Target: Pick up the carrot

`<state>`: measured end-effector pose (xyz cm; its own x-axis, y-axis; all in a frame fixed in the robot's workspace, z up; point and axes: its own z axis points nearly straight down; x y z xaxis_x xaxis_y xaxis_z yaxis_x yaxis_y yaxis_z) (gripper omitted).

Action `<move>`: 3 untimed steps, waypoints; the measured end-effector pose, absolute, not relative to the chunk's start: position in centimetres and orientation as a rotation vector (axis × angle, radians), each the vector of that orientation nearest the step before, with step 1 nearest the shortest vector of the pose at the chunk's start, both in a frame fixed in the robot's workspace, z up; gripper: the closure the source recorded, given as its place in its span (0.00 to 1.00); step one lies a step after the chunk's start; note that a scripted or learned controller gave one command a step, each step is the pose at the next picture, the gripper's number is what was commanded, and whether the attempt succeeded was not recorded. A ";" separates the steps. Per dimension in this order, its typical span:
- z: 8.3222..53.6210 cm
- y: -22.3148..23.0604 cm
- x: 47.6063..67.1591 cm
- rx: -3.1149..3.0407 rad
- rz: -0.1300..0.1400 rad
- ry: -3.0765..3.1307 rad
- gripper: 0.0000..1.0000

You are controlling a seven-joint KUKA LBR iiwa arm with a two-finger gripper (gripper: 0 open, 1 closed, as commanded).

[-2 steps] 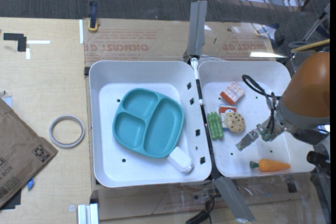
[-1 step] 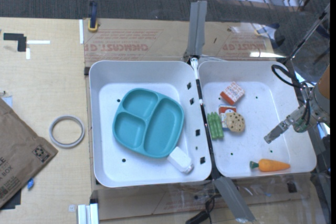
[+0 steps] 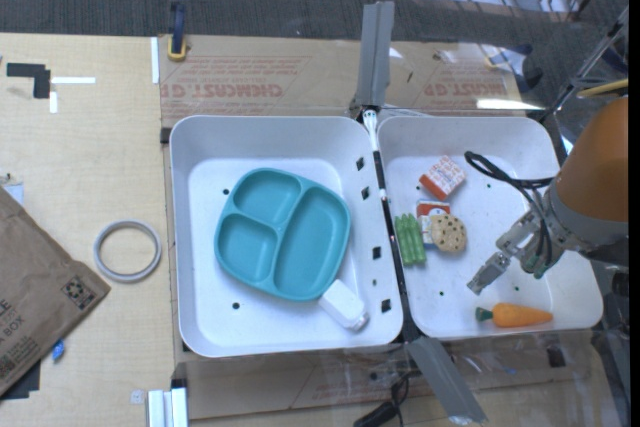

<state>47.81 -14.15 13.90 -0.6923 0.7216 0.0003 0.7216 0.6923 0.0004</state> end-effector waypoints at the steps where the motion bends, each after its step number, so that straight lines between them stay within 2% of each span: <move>1: 12.7 -22.2 47.8 -1.105 0.000 -2.943 0.00; 2: 11.8 -15.6 48.7 -0.458 -0.002 -3.108 0.00; 3: 9.9 -21.9 48.9 0.197 0.010 -3.169 0.00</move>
